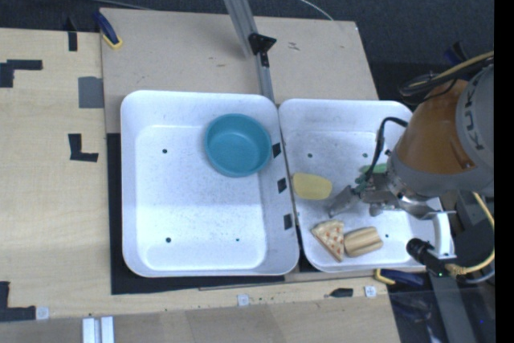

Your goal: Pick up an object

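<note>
Currently | fingers (344, 203) apart, grasping nothing, low in right white bin (321, 120) | between pale yellow rounded block (312, 186) and tan pizza-wedge toy (329, 238) | risk: descent between them closes on air, or nudges one away

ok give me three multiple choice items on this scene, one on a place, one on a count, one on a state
1. Where is the blue bowl?
A. left bin
B. right bin
C. on the bench

2. How many food items lie in the right bin?
A. one
B. three
C. five

3. The gripper is:
A. above the bowl
B. low in the right bin near the yellow piece
C. outside both bins

Key: 1 A, the bowl sits in the left bin; 2 B, yellow piece, pizza slice, bread roll; 3 B, it sits just right of the yellow piece.
</note>
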Robot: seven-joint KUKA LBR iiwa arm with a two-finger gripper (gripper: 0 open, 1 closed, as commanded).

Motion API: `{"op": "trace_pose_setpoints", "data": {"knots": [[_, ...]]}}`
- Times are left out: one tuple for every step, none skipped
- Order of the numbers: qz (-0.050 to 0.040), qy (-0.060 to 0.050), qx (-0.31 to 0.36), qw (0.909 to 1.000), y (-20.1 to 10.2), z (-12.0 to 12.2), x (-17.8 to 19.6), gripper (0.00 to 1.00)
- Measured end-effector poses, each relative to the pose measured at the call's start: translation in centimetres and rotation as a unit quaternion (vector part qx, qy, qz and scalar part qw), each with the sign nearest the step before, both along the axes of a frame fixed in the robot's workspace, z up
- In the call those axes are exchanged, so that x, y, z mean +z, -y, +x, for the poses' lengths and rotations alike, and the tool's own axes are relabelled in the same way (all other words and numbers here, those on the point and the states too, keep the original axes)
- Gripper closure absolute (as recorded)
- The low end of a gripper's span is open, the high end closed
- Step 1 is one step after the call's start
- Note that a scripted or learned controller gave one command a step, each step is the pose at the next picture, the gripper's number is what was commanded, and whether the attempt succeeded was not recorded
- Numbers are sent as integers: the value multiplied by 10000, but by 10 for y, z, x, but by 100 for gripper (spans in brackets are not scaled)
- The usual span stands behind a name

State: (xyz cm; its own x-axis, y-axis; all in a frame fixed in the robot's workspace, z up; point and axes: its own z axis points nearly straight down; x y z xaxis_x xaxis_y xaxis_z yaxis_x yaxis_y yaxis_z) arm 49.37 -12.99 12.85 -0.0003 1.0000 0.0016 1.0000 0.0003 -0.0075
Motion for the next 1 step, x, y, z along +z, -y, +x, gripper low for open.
{"op": "trace_pose_setpoints", "data": {"knots": [[2, 9, 10, 10000, 0, 1, 12, 100]]}}
